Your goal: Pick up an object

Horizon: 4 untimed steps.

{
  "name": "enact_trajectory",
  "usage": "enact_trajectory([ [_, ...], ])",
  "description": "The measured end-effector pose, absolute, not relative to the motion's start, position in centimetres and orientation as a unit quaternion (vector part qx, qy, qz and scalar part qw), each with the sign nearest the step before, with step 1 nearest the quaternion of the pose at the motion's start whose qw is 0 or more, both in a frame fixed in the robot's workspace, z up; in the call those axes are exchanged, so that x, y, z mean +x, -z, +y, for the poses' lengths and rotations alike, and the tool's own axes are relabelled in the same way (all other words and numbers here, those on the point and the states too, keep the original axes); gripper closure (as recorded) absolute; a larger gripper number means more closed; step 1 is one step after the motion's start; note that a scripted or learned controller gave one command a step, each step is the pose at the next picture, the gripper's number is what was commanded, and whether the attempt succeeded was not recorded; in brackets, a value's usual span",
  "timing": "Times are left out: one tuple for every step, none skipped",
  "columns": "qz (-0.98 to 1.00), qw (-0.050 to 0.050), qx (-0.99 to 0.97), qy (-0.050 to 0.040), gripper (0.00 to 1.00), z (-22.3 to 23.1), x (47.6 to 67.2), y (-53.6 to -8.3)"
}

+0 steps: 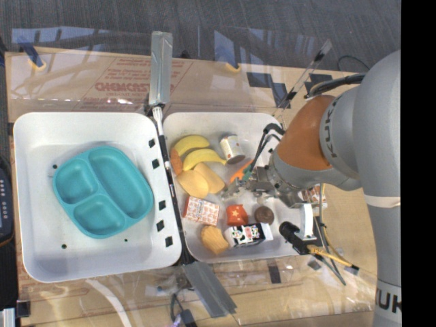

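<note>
In the right bin (204, 254), the hand (257, 180) hovers near bananas (193, 151); its grip, perhaps obscured, unclear.

left bin (27, 182): tray (102, 191) | right bin (204, 122): bananas (193, 151), perhaps bread (214, 238)

Two white bins sit side by side on the surface: the left bin (41, 135) and the right bin (204, 122). One teal divided plate (102, 191) with three compartments lies in the left bin. The right bin has two bananas (193, 151), one red cube (236, 214), one patterned square packet (202, 211), one black-and-white carton (246, 235), and one small brown round piece (264, 215).
</note>
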<state>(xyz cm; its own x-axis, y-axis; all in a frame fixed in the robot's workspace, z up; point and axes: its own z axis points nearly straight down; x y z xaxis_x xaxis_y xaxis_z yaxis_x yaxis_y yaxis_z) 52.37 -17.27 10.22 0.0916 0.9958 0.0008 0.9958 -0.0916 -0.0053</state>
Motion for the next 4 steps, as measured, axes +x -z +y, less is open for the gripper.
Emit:
enact_trajectory([
  [-0.588,0.002,-0.809,-0.0004,0.0,-19.5,50.6,-9.2],
  [-0.745,0.0,-0.667,0.0001,0.0,-14.8,53.7,-9.2],
  [-0.746,0.0,-0.666,-0.0003,1.0,-14.9,53.7,-10.2],
  [-0.746,0.0,-0.666,-0.0005,0.0,-14.9,53.7,-10.1],
])
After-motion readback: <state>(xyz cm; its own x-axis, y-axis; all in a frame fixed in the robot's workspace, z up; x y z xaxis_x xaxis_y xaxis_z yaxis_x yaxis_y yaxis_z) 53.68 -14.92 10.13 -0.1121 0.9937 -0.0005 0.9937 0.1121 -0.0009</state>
